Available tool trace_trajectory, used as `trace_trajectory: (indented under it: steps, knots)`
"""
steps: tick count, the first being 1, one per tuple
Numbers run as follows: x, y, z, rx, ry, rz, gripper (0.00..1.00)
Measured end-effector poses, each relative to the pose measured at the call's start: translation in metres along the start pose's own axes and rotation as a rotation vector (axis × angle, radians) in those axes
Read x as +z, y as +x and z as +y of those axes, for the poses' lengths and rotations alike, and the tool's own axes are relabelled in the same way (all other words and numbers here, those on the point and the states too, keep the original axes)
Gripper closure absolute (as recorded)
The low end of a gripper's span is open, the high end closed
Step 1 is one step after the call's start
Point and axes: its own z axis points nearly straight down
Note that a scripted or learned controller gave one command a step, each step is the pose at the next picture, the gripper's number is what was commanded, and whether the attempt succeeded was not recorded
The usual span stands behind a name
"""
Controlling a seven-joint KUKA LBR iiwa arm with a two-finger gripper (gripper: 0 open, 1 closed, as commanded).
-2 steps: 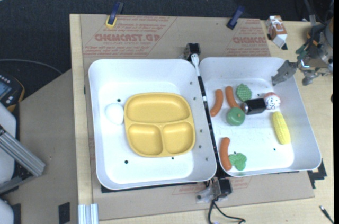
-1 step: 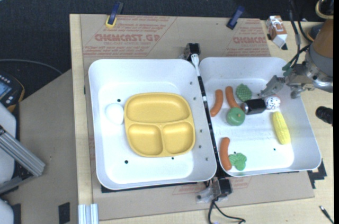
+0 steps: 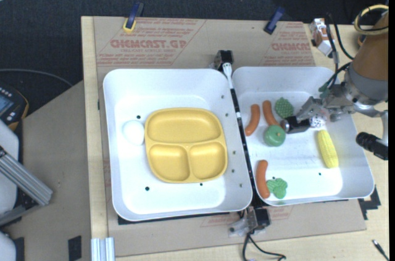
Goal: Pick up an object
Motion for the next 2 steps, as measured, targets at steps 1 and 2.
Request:
trace_trajectory:
  steps: [1,2]
  knots:
    - [0.031,-0.001,0.005,-0.002,-0.017,-0.005,0.00]
    - [0.020,0.000,0.007,-0.001,-0.025,-0.003,1.00]
